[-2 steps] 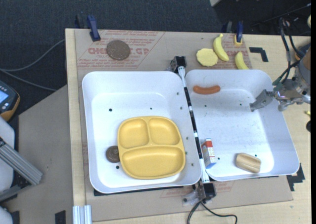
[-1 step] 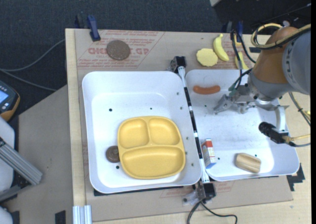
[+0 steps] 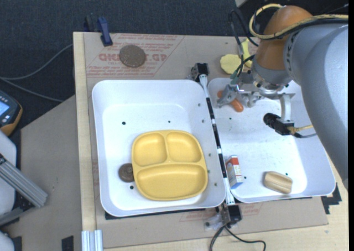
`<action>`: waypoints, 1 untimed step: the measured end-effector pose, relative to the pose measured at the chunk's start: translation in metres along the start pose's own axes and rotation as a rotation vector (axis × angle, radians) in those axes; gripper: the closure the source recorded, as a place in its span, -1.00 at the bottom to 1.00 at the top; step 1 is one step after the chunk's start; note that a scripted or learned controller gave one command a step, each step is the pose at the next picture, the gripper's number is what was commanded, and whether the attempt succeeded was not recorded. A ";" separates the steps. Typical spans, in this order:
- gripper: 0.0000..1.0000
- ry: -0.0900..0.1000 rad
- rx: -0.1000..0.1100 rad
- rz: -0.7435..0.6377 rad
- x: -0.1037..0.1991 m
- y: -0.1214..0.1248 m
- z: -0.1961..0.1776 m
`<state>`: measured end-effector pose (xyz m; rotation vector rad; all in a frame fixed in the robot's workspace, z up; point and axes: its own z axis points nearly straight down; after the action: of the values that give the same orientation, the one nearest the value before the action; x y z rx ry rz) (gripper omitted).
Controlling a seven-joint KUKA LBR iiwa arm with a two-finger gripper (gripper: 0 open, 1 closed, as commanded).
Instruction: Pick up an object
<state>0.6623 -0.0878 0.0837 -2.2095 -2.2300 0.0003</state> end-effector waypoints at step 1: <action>-1.00 0.000 0.009 0.007 -0.011 0.002 0.000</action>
<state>0.6644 -0.0992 0.0832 -2.2132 -2.2180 0.0099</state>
